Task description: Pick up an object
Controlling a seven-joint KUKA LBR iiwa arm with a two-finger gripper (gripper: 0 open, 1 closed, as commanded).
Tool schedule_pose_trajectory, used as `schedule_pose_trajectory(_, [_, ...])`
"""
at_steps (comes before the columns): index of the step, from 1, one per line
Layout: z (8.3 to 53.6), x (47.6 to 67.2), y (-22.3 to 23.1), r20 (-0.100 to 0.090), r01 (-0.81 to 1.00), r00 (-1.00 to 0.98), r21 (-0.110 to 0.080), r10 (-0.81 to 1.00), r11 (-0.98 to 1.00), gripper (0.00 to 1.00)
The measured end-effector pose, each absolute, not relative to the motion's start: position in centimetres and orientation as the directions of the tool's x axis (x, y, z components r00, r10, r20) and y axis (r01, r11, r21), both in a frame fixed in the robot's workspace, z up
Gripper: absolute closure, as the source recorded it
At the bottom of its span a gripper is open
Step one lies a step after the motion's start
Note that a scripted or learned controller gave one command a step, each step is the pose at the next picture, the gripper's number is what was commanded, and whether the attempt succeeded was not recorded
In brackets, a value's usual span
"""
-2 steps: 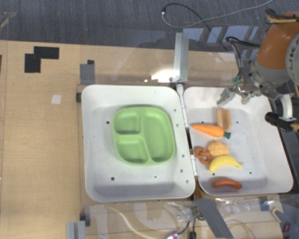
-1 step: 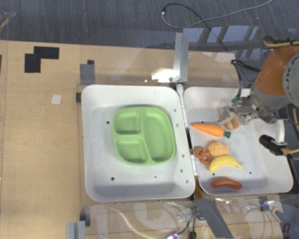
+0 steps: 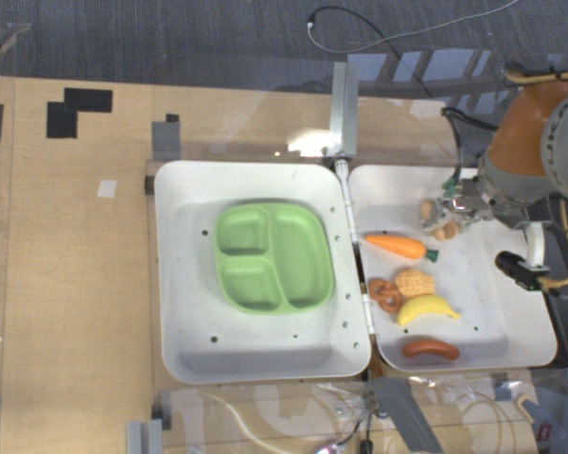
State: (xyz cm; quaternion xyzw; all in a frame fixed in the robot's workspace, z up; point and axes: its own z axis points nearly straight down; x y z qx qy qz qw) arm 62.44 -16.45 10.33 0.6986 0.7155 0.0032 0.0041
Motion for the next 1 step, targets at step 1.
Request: schedule_pose_trajectory(1, [18.99,67.0,-13.38,-0.001,1.0,0.014,0.007,1.0,-0.014,1.0])
